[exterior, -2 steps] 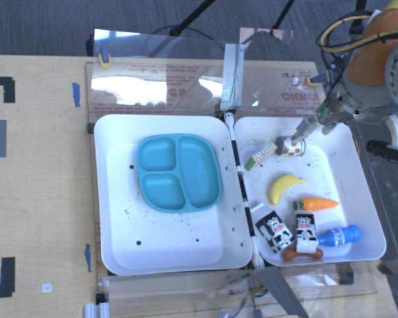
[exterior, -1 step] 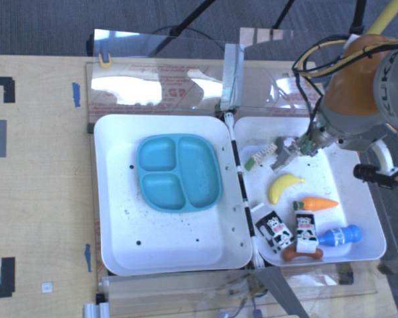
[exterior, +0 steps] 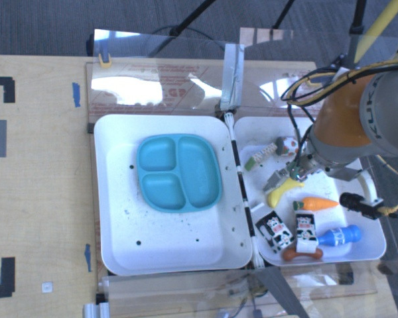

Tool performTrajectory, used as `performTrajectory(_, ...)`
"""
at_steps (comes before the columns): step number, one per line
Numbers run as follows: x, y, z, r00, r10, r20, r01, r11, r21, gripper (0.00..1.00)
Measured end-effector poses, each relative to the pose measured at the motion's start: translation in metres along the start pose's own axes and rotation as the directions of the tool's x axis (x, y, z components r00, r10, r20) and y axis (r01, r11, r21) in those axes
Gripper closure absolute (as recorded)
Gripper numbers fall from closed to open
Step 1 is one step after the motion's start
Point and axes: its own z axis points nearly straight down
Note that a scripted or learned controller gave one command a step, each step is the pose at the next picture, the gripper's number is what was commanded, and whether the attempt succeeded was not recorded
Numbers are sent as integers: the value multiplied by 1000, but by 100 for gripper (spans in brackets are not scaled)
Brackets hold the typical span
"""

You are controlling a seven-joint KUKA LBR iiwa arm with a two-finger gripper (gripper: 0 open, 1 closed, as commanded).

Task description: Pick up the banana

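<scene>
The arm (exterior: 358, 111), grey with an orange band above the wrist, reached in from the right and hung over the right white bin (exterior: 378, 244). Its pincer (exterior: 293, 172) pointed down and to the left into the upper middle of that bin. The tip sat just above the banana (exterior: 283, 191), close to its upper end. Whether the pincer was open or closed could not be determined; the wrist and cabling hid the detail. No contact between tip and banana could be confirmed.

The banana lay in the middle of the right bin, on the bin floor, yellow and curved, with its long axis running from lower left to upper right. Just right of it lay a toy carrot (exterior: 316, 204), orange with a green top, nearly level. Below the carrot a blue bottle (exterior: 339, 236) lay on its side near the bin's lower right corner. Two small black-and-white cartons (exterior: 273, 230) stood near the lower edge, one beside the other, and a brown sausage-shaped item (exterior: 300, 253) lay against the front wall beneath them. A green-and-grey item (exterior: 257, 156) lay in the upper left part of the bin, near the dividing wall.

The left white bin (exterior: 113, 197) held a blue divided plate (exterior: 179, 172) with three compartments, set slightly above centre. Both bins rested side by side on the counter (exterior: 33, 197), a light wooden surface.
</scene>
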Motion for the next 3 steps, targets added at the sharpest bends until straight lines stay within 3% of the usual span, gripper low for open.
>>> performTrajectory(1, 32, -58, 6, 996, 86, 3, -86, 996, -6, 0)
performTrajectory(2, 24, -79, 6, 814, 580, -2, -580, 814, -7, 0)
performTrajectory(3, 47, -83, 6, 472, 882, -4, -882, 472, -8, 0)
